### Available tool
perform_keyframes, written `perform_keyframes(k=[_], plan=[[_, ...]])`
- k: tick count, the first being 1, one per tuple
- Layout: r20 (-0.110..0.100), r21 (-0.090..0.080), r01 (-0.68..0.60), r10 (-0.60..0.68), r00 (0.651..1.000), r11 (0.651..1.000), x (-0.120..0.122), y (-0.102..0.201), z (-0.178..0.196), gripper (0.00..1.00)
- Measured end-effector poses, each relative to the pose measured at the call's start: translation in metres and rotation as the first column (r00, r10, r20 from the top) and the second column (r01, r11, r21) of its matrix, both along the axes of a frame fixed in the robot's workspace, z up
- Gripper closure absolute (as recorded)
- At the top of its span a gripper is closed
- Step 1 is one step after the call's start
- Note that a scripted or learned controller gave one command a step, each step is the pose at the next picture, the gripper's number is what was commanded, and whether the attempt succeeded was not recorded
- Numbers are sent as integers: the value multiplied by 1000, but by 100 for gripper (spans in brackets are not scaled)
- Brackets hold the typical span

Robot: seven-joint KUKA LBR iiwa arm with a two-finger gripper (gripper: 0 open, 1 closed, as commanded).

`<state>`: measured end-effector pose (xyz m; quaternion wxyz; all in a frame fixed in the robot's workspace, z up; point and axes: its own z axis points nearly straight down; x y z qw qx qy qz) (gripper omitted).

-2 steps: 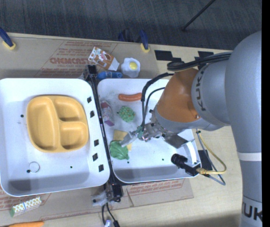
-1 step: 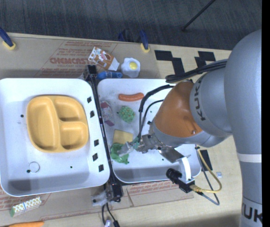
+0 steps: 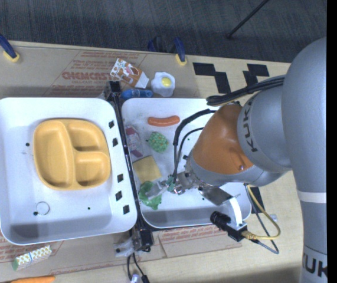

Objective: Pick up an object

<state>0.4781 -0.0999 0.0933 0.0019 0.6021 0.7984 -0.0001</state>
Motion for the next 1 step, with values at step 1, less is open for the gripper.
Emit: perform_keyframes(k=[1], plan=[[-4,4,-114,114,993,993,28,0,-1,0]])
